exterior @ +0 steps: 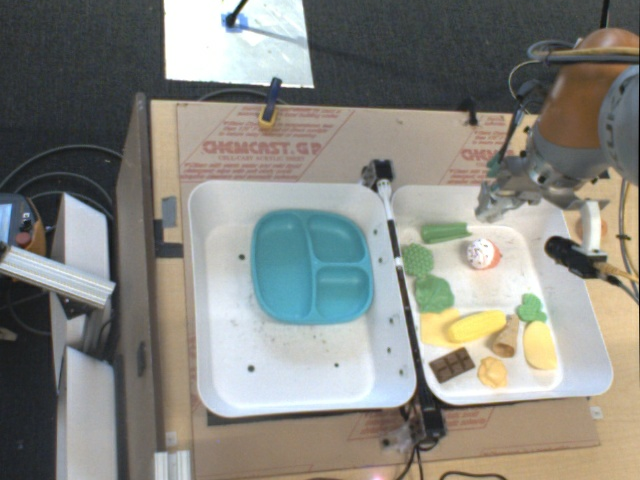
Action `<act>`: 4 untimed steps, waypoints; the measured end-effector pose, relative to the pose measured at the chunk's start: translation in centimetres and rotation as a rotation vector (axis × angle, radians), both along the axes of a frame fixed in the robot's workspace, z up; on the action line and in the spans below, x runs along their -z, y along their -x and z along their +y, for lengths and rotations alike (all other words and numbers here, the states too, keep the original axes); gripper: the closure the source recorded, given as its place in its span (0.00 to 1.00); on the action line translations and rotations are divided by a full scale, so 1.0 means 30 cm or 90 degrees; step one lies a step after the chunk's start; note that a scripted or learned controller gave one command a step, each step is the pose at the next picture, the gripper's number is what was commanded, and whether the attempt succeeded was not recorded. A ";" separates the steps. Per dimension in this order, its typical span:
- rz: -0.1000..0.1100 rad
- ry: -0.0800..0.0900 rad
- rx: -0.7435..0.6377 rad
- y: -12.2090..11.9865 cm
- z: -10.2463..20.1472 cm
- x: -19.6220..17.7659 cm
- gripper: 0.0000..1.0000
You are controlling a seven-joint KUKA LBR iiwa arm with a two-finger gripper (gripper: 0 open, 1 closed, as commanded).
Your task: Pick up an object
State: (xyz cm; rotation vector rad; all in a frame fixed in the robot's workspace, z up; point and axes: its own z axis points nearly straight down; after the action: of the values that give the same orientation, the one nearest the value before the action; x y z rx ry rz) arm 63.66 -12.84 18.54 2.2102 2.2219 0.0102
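The left bin (225, 368) holds a teal tray (310, 266), just left of the divider (398, 278). The right bin (585, 353), across the divider, holds toy food: corn (476, 325), broccoli (418, 260), a chocolate bar (451, 365) and a white ball (482, 254). The gripper (492, 204) hangs over that bin's far edge, right of the divider; whether it is open, I cannot tell.

dark carpet floor (60, 58); cardboard-topped bench (300, 143); foil sheet (240, 28)

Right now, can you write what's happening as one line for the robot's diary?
arm: above right bin's far edge | tool: near green pod, nothing visibly held | toy foods: in right bin | teal tray: left bin
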 end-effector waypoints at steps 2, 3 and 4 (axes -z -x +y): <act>0.008 0.000 0.004 -0.044 -0.107 0.256 0.00; -0.001 0.001 0.001 -0.059 -0.102 0.193 1.00; 0.000 0.003 0.004 -0.112 -0.266 -0.004 1.00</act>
State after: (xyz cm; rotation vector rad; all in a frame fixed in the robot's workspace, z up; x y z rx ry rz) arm 67.03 -20.81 18.66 2.2150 2.2134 0.0053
